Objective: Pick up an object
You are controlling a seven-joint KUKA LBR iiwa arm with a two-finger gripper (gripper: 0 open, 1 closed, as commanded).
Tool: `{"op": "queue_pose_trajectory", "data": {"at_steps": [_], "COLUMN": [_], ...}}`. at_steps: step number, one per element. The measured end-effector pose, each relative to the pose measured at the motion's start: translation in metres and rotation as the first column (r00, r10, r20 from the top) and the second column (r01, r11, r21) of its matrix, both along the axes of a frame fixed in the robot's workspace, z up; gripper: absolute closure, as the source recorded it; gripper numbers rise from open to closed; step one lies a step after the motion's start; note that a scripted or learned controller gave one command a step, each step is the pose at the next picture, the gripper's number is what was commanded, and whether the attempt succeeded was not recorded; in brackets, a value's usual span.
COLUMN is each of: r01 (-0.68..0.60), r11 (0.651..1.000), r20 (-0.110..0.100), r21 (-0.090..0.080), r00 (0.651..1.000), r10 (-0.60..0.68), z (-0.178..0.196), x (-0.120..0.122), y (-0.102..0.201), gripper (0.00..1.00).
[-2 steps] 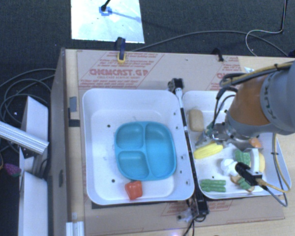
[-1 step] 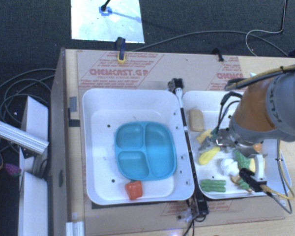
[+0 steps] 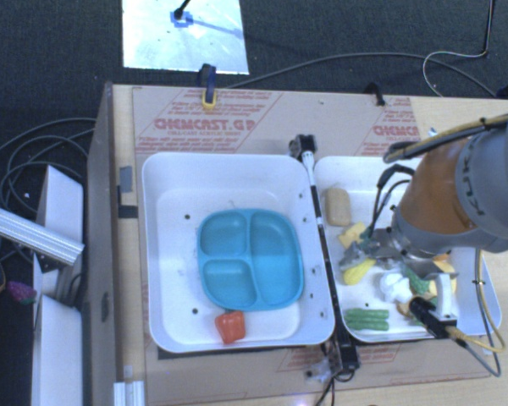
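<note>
My gripper (image 3: 371, 249) is low in the right bin (image 3: 368, 174), under the grey and orange arm (image 3: 457, 193). It hangs right over a yellow piece (image 3: 356, 271) and touches or nearly touches another yellow piece (image 3: 350, 234). A tan bread-like lump (image 3: 338, 205) lies further back in that bin. A green bean pod (image 3: 367, 317) lies at the front, and a white object (image 3: 395, 288) and a green piece (image 3: 420, 282) sit to the right of the gripper. The arm hides part of the bin's right side.
The left bin (image 3: 173, 227) holds a blue divided plate (image 3: 250, 256) and a small red object (image 3: 229, 326) near its front wall. A black-and-white bar (image 3: 316, 210) runs along the divide between the bins. Cables trail over the bench's front right corner (image 3: 478, 337).
</note>
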State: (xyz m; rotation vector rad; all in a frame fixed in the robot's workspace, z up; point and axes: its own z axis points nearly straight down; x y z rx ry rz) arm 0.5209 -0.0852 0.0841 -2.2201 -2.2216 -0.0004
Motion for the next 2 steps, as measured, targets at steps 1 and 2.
{"op": "queue_pose_trajectory", "data": {"at_steps": [1,2], "r01": [-0.001,-0.004], "r11": [1.000,1.000], "r20": [0.003,0.004], "r21": [0.000,0.000], "r00": [1.000,1.000], "r10": [0.001,0.004], "z": [0.011,0.101], "x": [0.001,0.027], "y": [0.000,0.058], "gripper": [1.00,1.00]}}
